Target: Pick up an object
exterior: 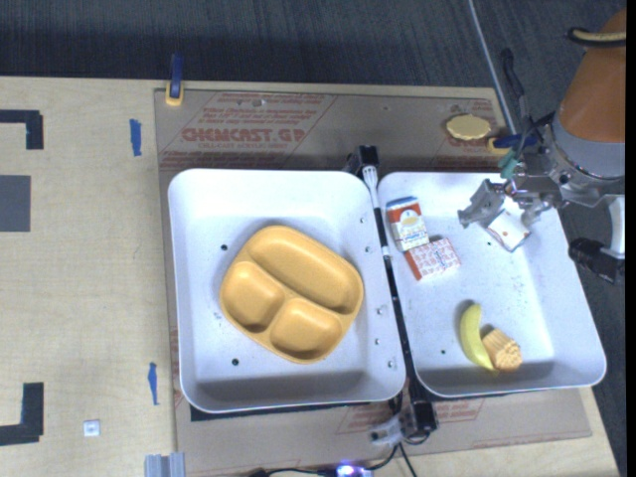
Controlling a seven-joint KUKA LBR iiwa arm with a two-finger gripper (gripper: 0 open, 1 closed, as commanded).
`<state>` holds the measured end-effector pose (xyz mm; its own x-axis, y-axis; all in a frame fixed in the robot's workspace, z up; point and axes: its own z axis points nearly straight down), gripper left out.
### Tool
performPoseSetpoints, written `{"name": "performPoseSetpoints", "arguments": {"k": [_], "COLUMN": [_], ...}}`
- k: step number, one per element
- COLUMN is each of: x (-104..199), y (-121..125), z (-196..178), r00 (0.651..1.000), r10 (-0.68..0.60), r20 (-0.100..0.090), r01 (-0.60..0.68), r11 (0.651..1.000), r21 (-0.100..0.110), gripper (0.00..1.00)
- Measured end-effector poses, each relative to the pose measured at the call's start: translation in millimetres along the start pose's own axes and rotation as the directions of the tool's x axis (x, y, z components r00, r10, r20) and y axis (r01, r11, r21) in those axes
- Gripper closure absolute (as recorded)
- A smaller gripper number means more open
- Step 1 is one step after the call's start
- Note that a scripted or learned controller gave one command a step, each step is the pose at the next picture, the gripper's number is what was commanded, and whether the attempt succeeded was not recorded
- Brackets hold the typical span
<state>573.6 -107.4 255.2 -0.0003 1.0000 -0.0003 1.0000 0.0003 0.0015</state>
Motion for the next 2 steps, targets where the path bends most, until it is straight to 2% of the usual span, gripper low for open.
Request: {"name": "performPoseSetpoints", "arguments": {"k": [1,2], "x": [16.1,14.1], "y": [-74.3,-87.0], "z": [100.5,169.2], "r00": [1.000,1.000], "r10": [0.001,0.000], "r20": [-0.001,-0.001], "r01": [-0.001,0.000], "r11": [1.000,1.000], "r21": [0.002,-0.001], "gripper": [0.00,0.00]}}
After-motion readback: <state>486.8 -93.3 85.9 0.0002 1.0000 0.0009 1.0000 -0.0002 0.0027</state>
